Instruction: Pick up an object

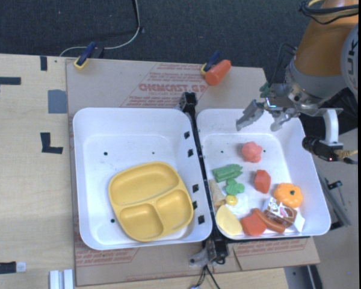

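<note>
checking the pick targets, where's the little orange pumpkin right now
The pumpkin sits in the right bin, near its right wall, just above the wrapped packet and right of the red block.

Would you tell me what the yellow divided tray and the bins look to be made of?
Yellow divided tray: probably moulded plastic, matte, with soft rounded compartment edges and uniform colour. Left bin and right bin: likely thin white plastic, slightly glossy, with rounded formed rims.

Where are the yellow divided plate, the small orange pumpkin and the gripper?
yellow divided plate [150, 200], camera view, its large upper compartment.
small orange pumpkin [287, 194], camera view, its top.
gripper [264, 119], camera view, midway between its fingertips.
</note>
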`<state>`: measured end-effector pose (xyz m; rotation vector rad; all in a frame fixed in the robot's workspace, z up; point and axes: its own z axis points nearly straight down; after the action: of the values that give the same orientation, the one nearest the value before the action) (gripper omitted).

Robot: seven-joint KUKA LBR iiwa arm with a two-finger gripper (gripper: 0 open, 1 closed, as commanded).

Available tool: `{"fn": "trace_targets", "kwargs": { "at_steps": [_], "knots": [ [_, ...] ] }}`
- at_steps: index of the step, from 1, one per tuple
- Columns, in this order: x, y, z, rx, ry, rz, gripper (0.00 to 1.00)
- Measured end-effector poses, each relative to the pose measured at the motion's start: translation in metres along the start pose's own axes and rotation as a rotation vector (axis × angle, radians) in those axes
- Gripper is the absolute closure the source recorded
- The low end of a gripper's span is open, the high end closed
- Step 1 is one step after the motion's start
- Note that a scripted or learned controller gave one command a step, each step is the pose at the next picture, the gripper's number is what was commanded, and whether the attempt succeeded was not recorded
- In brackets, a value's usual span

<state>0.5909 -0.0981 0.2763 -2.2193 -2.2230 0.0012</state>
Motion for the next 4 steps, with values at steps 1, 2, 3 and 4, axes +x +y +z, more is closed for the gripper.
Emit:
{"fn": "trace_targets", "kwargs": {
  "at_steps": [1,2,3,4],
  "knots": [
    [-0.064,-0.014,0.084,0.01,-0.001,0.007,0.0],
    [-0.069,0.001,0.192,0.001,-0.001,0.001,0.0],
    [-0.092,-0.063,0.189,-0.006,-0.003,0.004,0.0],
    [-0.042,0.047,0.191,-0.01,0.0,-0.008,0.0]
  ]
}}
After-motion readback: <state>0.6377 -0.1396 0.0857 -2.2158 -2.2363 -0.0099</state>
